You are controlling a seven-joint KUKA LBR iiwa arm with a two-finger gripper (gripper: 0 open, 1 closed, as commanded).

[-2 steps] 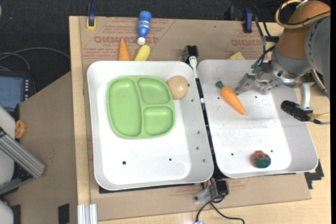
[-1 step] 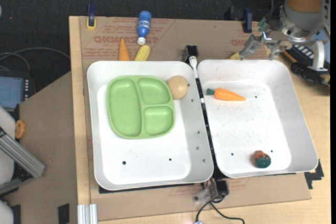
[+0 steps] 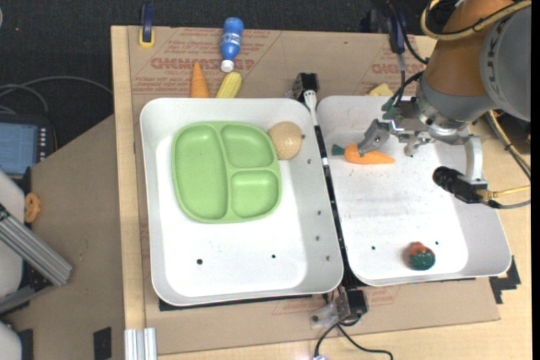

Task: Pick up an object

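Reaching in from the right edge of the frame, the grey arm [image 3: 472,55] with its orange band bends down over the right bin [image 3: 472,253], which sits beside the left bin [image 3: 219,270] across the middle of the picture. Inside the left bin lies a green divided plate [image 3: 226,171], with a tan ball [image 3: 287,139] at the plate's upper right corner. The gripper [image 3: 393,135] hangs in the upper part of the right bin with its fingers spread apart and nothing between them; one fingertip stands just above the toy carrot [image 3: 369,155], the likeliest thing to pick (it lies flat, its orange body pointing right and its green top toward the divider). Whether the fingertip touches the carrot cannot be told. Judging by its look, the carrot is light, hollow plastic, stiff and somewhat slick, so it may roll or squirt out if pinched near the tapered tip; the thicker middle of the body, taken across its narrow width, seems the safest hold. A small round red and green toy [image 3: 420,255] rests near the lower edge of the right bin, well apart from the gripper.
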